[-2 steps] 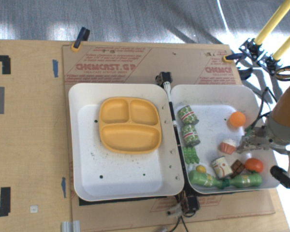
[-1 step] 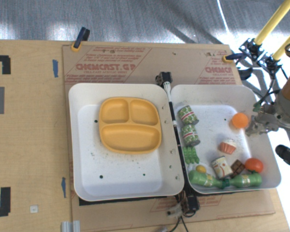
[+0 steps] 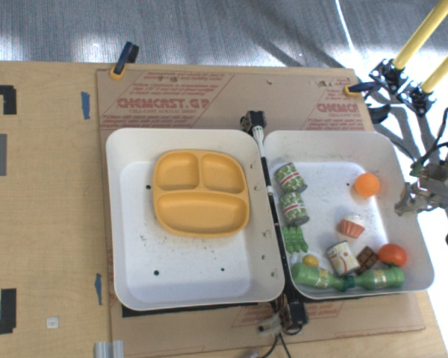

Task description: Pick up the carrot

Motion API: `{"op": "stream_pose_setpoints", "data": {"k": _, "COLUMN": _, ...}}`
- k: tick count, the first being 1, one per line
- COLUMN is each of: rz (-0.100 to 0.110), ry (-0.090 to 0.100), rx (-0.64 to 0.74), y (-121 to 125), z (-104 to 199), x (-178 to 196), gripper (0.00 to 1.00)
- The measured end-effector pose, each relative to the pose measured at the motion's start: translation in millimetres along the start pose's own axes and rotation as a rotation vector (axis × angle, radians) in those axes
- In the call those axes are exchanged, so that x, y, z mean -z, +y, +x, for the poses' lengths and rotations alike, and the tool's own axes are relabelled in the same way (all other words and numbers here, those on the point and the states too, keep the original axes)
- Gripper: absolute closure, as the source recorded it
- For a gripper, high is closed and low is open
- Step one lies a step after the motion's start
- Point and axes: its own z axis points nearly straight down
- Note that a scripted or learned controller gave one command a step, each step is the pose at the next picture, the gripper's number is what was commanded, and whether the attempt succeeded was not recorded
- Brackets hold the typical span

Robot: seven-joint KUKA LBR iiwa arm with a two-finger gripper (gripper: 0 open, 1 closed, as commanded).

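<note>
The right bin (image 3: 392, 151) holds a heap of toy food. The most carrot-like piece is a small orange, rounded item (image 3: 367, 185) lying near the bin's right wall; its exact shape is hard to make out. A red-orange round piece (image 3: 393, 255) sits in the near right corner. My gripper (image 3: 424, 192) hangs at the view's right edge, just outside the right bin's right wall and level with the orange item. It is partly cut off, and nothing shows in it.
Also in the right bin are two green-and-white cans (image 3: 289, 177), a leafy green piece (image 3: 294, 239), two green bottles (image 3: 313, 277), a small tin (image 3: 343, 257), a cupcake (image 3: 351, 227) and a brown block (image 3: 367, 258). A yellow divided plate (image 3: 201, 192) lies in the left bin (image 3: 127, 274).
</note>
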Motion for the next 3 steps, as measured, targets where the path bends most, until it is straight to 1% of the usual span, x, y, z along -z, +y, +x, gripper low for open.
{"op": "stream_pose_setpoints", "data": {"k": 1, "rz": 0.004, "ry": 0.002, "rx": -0.113, "y": -28.9, "z": -6.4, "x": -28.9, "gripper": 1.0}}
{"op": "stream_pose_setpoints", "data": {"k": 2, "rz": -0.002, "ry": 0.001, "rx": 0.014, "y": -27.4, "z": -7.0, "x": -106.2, "gripper": 1.0}}
{"op": "stream_pose_setpoints", "data": {"k": 3, "rz": -0.004, "ry": 0.0, "rx": 0.065, "y": 10.4, "z": 4.0, "x": -106.2, "gripper": 1.0}}
